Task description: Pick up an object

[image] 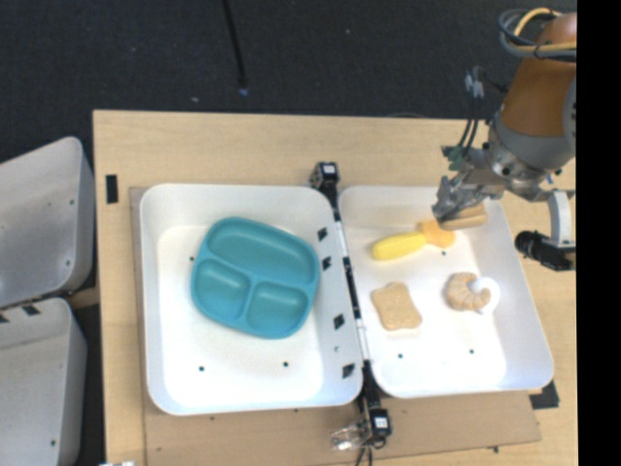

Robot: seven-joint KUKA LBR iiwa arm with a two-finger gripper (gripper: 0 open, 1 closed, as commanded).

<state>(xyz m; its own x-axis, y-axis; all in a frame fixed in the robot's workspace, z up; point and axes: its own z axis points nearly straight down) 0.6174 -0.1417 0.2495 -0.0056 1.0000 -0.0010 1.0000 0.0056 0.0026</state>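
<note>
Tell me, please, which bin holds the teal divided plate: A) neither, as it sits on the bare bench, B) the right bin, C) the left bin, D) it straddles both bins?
C: the teal divided plate lies flat inside the left bin, while the right bin holds the yellow piece, the tan slice and the pale ring-shaped piece.

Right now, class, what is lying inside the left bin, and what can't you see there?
Inside the left bin lies one teal divided plate, its three compartments bare. Whatever bin floor lies under the plate is covered from view.
</note>
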